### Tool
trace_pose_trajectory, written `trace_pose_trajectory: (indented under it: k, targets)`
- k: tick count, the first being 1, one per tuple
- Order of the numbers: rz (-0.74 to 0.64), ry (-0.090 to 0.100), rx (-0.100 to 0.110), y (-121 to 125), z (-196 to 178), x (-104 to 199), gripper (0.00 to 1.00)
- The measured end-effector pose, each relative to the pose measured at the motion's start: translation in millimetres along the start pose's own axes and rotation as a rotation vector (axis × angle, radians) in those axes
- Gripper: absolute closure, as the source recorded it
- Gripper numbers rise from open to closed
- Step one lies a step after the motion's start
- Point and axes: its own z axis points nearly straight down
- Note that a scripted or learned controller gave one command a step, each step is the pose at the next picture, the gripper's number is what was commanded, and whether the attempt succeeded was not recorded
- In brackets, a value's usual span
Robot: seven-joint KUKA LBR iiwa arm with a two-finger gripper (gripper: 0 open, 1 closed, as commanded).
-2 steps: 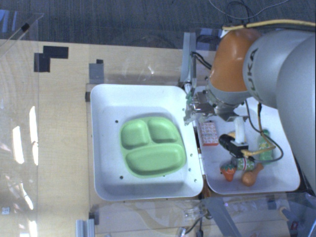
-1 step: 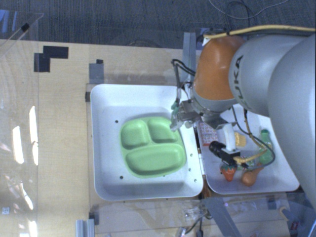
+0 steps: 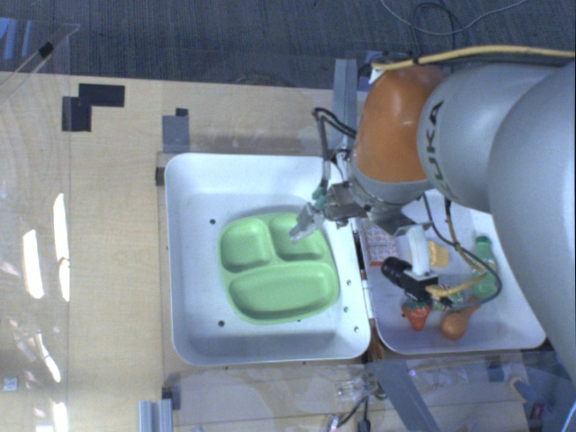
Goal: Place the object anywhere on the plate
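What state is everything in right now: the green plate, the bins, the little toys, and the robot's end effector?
Green divided plastic plate: flat in the left bin, nothing on it.
Left shallow white bin: holds the plate.
Right shallow white bin: holds a jumble of small toys.
Small orange carrot-like toy: lying in the right bin.
End effector: over the plate's upper right compartment; whether it carries anything is unclear.

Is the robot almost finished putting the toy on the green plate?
Not as far as I can see. The green plate in the left bin has nothing on it. The gripper hangs over the plate's top edge, with no toy visible in it. Toys lie in the right bin, so placing one remains.
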Motion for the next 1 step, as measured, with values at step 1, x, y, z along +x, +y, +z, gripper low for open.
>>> trace_pose_trajectory:
  k: [1]
  targets:
    - [-0.001, 0.0, -0.004, 2.1, -10.3, -0.1, 1.0]
